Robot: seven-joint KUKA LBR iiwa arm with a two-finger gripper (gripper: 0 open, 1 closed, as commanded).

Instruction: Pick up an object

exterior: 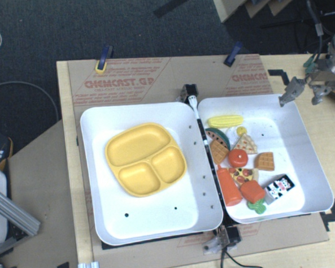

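Camera view. Gripper (303, 90): over the counter's far right edge, beyond the right bin (304, 150); jaws spread, grasping nothing. Toy food pile (240, 166): untouched along that bin's left side. Left bin (97, 180): yellow divided plate (145, 158). Pick not begun; approach, descent, grasp and lift remain.

Two white bins (96, 163) counted. One yellow divided plate (145, 158) in the 9 o'clock bin. Roughly nine toy food pieces (237, 166) in the 3 o'clock bin (304, 150), including one corn cob (225, 121) and one tomato (238, 158).
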